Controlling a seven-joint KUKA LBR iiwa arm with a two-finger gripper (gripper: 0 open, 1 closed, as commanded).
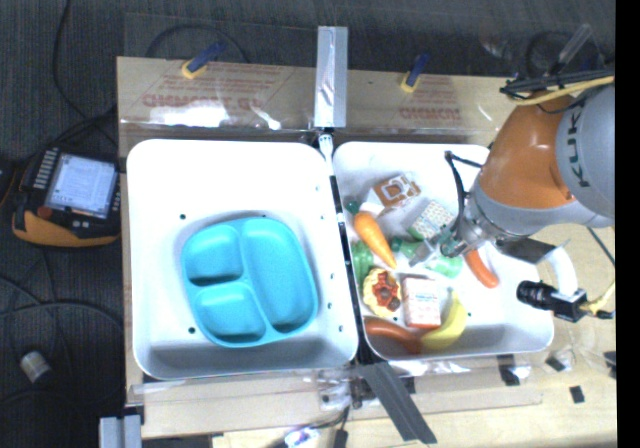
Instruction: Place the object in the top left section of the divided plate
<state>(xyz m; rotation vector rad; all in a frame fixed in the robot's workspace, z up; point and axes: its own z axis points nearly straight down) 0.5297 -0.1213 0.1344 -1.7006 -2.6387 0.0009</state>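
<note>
The blue divided plate (248,281) lies in the left bin (160,186), with nothing in its three sections. My gripper (452,246) is low in the right bin (500,336), among a heap of toy foods. It hovers over a green item (412,252), just left of a small red sausage (483,269) and below a grey checked piece (430,218). The wrist hides what lies directly beneath it.
In the right bin lie a carrot (374,237), a pizza slice (381,291), a white box (422,301), a banana (450,326), a hot dog (392,333) and a brown snack (397,191). A divider wall (340,236) separates the bins.
</note>
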